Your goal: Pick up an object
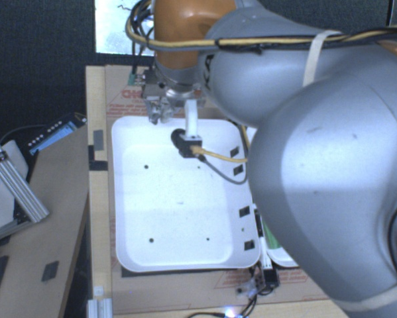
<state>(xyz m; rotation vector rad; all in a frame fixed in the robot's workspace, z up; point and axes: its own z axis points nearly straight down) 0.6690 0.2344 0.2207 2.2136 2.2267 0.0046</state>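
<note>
My gripper (156, 113) hangs below the orange wrist band, over the far edge of the left white bin (128, 197), near its back left corner. I see nothing held in it. The arm hides most of the right bin (282, 259). A thin green sliver of something (266, 234) shows along that bin's left side, just under the arm.
The big grey arm (317, 144) spans the whole right half of the view. Black clips (244, 212) sit along the divide between the bins. A metal rail (16, 184) and a dark device (52, 132) lie on the bench to the left.
</note>
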